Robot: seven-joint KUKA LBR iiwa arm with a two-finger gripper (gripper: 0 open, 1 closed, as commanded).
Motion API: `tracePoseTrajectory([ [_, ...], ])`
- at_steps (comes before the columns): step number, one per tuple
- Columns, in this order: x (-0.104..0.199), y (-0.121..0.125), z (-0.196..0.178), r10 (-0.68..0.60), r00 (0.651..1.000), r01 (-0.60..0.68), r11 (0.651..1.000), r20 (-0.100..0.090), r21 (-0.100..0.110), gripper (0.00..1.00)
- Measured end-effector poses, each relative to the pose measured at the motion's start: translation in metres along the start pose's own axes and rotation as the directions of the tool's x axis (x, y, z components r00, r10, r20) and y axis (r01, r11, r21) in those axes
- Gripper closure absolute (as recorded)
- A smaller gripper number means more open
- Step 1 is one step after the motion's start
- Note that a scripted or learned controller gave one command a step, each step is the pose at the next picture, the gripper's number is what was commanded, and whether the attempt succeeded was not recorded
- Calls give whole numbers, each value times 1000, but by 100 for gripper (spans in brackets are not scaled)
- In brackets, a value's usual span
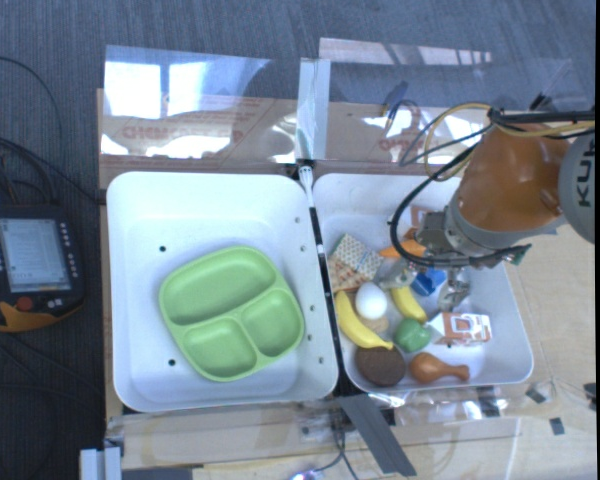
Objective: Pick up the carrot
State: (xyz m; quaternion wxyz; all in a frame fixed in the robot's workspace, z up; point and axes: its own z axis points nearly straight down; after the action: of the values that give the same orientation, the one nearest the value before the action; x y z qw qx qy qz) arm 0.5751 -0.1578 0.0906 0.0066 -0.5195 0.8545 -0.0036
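Note:
The carrot shows as a small orange piece in the right bin, near its middle. Most of it is hidden under the wrist. My gripper hangs low over the bin's centre, right above and just to the right of the carrot. The grey wrist and black cables cover its tip. The orange band of the arm sits above it to the right.
Around the carrot lie a checkered cracker, a white egg, two bananas, a blue item, a green fruit, a brown ball, a drumstick and a small carton. The left bin holds a green divided plate.

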Motion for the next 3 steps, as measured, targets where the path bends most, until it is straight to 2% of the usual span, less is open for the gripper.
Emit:
tracePoseTrajectory([
  [1, -55, -10, 1, 254, 967, -254, 967, -1, -2, 0],
  [2, -56, -11, -12, 255, 967, -255, 967, 2, 4, 100],
  [3, -69, -25, -172, 312, 950, -312, 950, -1, 3, 100],
])
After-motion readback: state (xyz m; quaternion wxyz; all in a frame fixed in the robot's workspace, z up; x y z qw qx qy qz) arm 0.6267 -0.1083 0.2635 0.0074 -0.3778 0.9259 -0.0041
